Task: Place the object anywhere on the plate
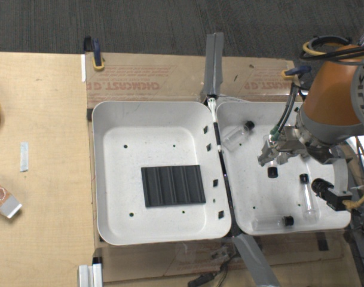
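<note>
A dark ribbed rectangular plate [173, 185] lies flat in the middle of the left bin [110, 160]. The right bin [253, 217] holds clear tubes with black caps. One tube [236, 136] lies near its upper left and another [306, 199] lies at the lower right. A small black piece [272, 172] sits mid-bin and a second black piece [287, 221] rests near the front wall. My gripper [271, 155] hangs low over the middle of the right bin, just above the mid-bin black piece. The wrist hides what lies directly beneath it.
The grey and orange arm [331, 100] covers the right bin's upper right. A raised divider [218, 154] separates the bins. Clamps [97, 55] hold the cardboard backing at the rear. Small loose items [5, 201] lie on the wooden bench at far left.
</note>
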